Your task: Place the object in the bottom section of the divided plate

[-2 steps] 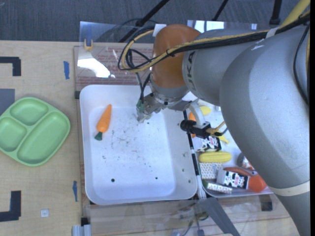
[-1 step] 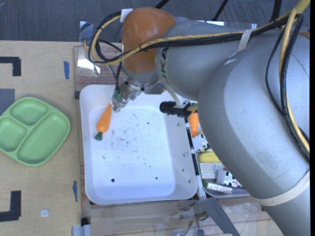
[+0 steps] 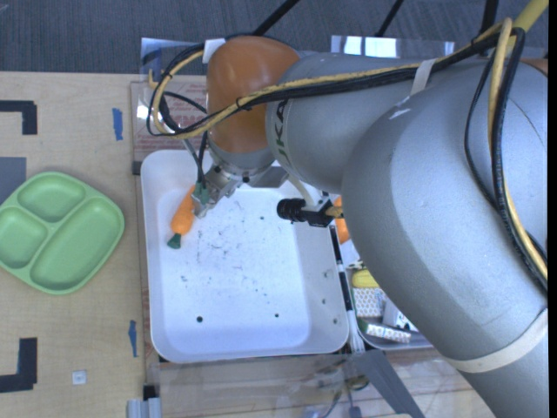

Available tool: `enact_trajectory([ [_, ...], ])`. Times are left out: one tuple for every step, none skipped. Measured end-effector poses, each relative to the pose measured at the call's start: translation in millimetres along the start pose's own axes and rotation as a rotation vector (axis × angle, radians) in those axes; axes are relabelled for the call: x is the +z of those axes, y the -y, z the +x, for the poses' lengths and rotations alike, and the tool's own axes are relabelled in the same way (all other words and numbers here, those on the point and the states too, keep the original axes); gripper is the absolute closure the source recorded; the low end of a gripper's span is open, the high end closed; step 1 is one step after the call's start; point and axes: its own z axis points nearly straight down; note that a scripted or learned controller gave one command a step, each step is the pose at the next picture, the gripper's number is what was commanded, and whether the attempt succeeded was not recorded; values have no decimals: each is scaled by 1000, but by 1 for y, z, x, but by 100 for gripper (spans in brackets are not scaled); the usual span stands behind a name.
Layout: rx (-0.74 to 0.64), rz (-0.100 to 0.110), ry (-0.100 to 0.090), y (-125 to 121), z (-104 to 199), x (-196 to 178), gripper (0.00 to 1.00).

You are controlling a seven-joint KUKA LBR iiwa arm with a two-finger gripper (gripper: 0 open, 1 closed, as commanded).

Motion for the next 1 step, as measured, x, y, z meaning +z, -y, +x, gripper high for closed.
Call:
enact_trajectory([
  [0, -1, 0, 0, 0, 0, 0],
])
